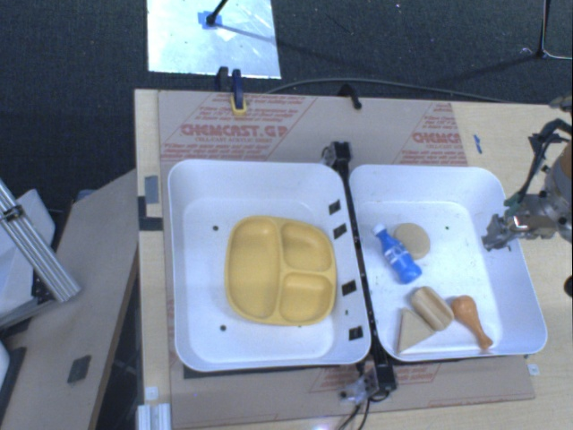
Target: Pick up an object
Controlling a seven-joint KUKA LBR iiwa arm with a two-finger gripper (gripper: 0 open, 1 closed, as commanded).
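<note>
At the right bin's (501, 240) right rim hover the fingers (498, 236), their state impossible to tell.

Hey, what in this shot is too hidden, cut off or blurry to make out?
- Gripper, camera view: small and blurred at the right bin's rim, so its state is unclear.
- Arm: cut off by the frame's right edge.
- Blue bottle: label too small to read.
- Tan wedge: partly covered by the hot dog bun.
- Yellow divided plate: underside hidden.
</note>
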